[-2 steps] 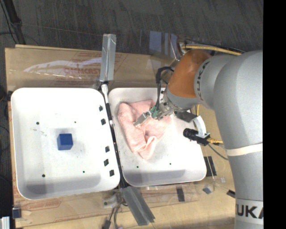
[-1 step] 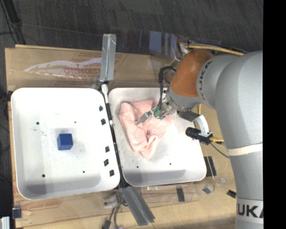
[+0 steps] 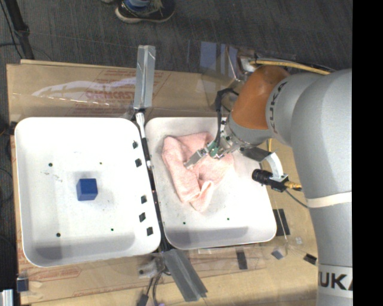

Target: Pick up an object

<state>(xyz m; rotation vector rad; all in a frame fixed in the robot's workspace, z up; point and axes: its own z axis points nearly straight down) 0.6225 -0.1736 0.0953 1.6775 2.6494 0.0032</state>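
The arm (image 3: 311,143) hides the right bin's (image 3: 179,236) far right corner and part of the pink cloth (image 3: 185,170). A shoe (image 3: 140,9) is cut off by the top edge.

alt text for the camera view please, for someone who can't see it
A grey robot arm's gripper reaches down onto a crumpled pink cloth in the right white bin. A small blue cube sits in the left white bin.

One camera hangs above the bench (image 3: 72,83) and looks down at a slant; both white bins, the left bin (image 3: 36,197) and the right bin (image 3: 251,209), fit within its frame. It stands fairly near; the arm (image 3: 317,137) enters from the right.
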